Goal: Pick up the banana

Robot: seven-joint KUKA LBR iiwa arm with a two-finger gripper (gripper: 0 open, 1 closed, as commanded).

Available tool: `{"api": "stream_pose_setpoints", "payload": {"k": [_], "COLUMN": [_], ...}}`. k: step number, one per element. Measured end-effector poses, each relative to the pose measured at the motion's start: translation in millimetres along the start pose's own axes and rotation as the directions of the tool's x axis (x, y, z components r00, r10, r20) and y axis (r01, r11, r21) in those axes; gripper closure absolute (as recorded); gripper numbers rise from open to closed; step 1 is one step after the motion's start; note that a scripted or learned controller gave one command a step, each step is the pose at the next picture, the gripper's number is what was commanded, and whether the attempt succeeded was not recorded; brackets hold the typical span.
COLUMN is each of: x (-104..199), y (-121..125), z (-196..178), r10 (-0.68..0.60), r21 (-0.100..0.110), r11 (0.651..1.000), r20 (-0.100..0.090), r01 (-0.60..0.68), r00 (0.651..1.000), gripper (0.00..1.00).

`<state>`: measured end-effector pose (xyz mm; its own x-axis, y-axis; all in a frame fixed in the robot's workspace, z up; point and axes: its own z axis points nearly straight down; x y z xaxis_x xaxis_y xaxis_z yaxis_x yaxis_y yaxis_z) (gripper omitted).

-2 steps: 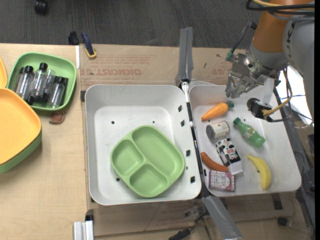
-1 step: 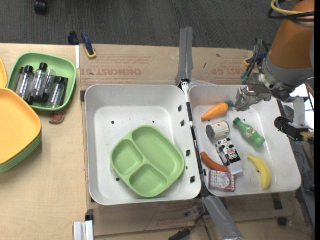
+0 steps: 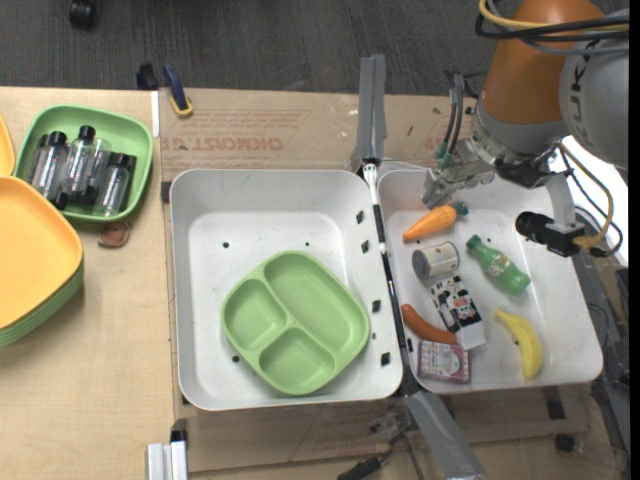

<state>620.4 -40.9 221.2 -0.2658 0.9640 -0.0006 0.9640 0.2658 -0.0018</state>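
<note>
The yellow banana (image 3: 523, 341) lies in the right bin (image 3: 572, 370), near its front right corner. My gripper (image 3: 447, 190) hangs at the back left of that bin, just above the leafy end of an orange carrot (image 3: 431, 223). It is well away from the banana, and nothing shows in its grasp. The grey arm with its orange band (image 3: 535, 43) reaches in from the upper right.
The right bin also holds a small can (image 3: 436, 260), a green bottle (image 3: 498, 266), a printed box (image 3: 460, 304), a red sausage (image 3: 428, 324) and a pink packet (image 3: 442, 361). A green divided plate (image 3: 293, 320) sits in the left bin (image 3: 200, 218). A tray of bottles (image 3: 85, 163) and orange plates (image 3: 30, 258) stand at far left.
</note>
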Motion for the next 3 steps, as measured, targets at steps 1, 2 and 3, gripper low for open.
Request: {"api": "stream_pose_setpoints", "payload": {"k": [1,2,3], "x": [-14,-7,-18], "y": [-67,8,-33], "z": [-52,-32,-28], "r10": [0.170,0.202,-0.332], "r21": [0.001,0.000,-0.001], "r11": [0.985,0.979,0.943], "r20": [0.000,0.001,0.000], "r01": [-0.170,-0.202,0.332], "r00": [0.985,0.979,0.943], "gripper": [1.00,1.00,1.00]}}
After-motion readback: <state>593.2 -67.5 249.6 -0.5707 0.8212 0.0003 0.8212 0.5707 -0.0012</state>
